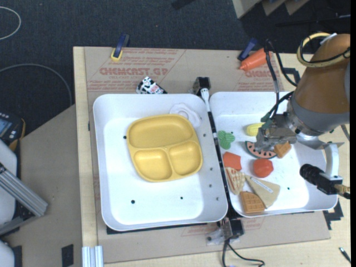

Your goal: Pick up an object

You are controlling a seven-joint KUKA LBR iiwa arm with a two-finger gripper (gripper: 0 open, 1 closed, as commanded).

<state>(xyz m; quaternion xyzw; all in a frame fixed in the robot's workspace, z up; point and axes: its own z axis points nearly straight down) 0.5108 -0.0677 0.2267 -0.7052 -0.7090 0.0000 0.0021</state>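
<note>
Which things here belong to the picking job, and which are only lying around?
For the job:
- gripper
- toy food in the right bin: red piece, green piece, waffle

Lying about:
- yellow divided plate in the left bin
- orange clamp
- yellow clamp

The yellow tray looks like smooth matt plastic. Both white bins look glossy plastic. The table looks like rough wood.

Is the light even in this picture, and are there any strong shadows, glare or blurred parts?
Camera view: soft, even light, no harsh glare on the white bins; the yellow tray casts a faint shadow; the toy food near the gripper is small and slightly soft, the arm sharp enough.
</note>
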